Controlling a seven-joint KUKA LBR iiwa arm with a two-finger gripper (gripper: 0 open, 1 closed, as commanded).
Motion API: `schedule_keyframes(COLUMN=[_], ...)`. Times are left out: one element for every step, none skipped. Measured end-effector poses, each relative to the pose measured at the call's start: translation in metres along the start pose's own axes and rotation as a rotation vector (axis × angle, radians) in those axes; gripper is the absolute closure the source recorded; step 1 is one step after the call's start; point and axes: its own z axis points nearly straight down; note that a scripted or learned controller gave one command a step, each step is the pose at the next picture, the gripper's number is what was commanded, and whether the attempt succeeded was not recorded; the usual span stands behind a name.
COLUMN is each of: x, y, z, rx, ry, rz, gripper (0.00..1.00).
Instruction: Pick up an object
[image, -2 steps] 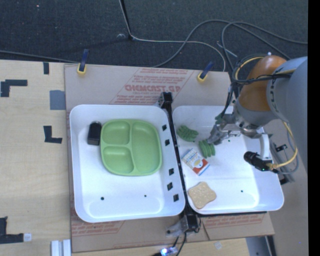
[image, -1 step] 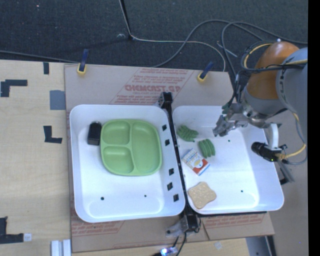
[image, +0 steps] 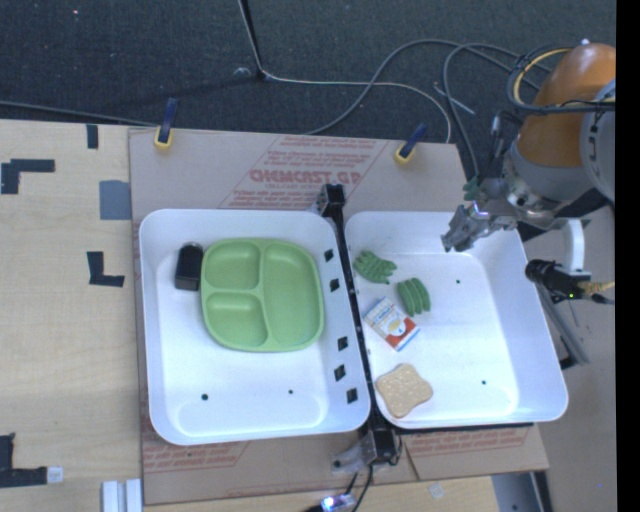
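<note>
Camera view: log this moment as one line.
task: pick up an object | gripper: above right bin's far edge, holding nothing | right bin: two green items, small carton, bread slice | left bin: green tray

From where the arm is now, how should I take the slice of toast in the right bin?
The toast lies flat near the right bin's front-left corner, apart from the small carton. Probably best to bring the tool straight down from above and pinch across its narrower width, edge to edge. The bin wall sits close on its left, so angle the fingers to avoid that side.
</note>
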Motion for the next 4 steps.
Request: schedule_keyframes(x=[0.001, 0.058, 0.113, 0.167], y=[0.0, 0.01, 0.012, 0.017], z=[-0.006, 0.001, -0.009, -0.014], rx=[0.006, 0.007, 0.007, 0.007], ry=[0.002, 0.001, 0.002, 0.003], rz=[0.001, -0.004, -0.005, -0.005], gripper=[1.0, 1.0, 1.0, 1.0])
